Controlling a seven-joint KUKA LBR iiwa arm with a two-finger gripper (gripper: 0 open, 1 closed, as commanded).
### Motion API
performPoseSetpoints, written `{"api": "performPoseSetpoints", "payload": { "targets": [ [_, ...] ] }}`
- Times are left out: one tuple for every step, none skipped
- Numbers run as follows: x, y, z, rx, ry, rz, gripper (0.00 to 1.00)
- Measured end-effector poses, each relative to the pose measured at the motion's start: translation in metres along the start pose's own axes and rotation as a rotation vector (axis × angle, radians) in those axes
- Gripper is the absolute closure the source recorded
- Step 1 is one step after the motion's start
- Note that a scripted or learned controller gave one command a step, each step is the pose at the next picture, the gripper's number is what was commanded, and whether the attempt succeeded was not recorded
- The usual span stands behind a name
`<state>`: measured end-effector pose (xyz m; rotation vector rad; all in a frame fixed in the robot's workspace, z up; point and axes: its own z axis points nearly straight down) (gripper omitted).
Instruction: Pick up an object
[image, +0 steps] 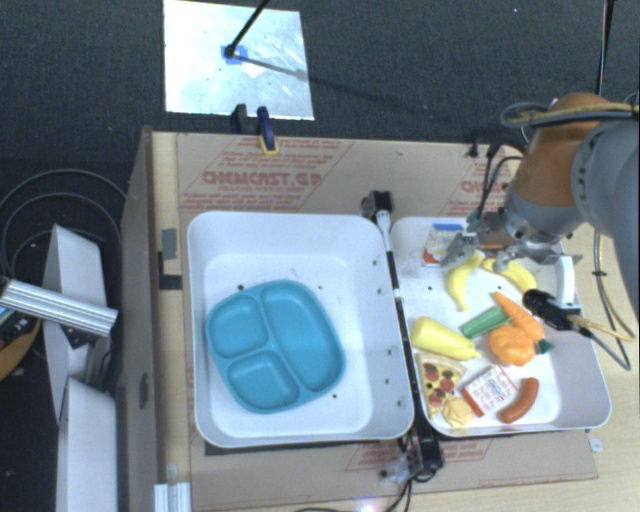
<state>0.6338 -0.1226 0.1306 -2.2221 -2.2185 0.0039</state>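
The gripper (487, 247) hangs low over the far end of the right bin (585, 405); whether its fingers are spread or pressed together cannot be told. Right beneath it lie bananas (462, 280), one curving toward the bin's middle, apparently touching or just under the fingertips. A small packet (441, 243) sits beside them to the left. Nearer the front lie a carrot (517, 309), an orange pepper (511, 344), a corn cob (443, 338) and a sausage (519, 400). The left bin (230, 235) holds a blue tray (274, 343).
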Motion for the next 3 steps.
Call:
{"api": "performPoseSetpoints", "payload": {
  "targets": [
    [-0.001, -0.004, 0.049, 0.000, 0.001, -0.002, 0.00],
    [-0.001, -0.002, 0.035, -0.005, 0.000, -0.003, 1.00],
    [0.073, -0.015, -0.060, -0.013, 0.003, -0.013, 1.00]
  ]
}}
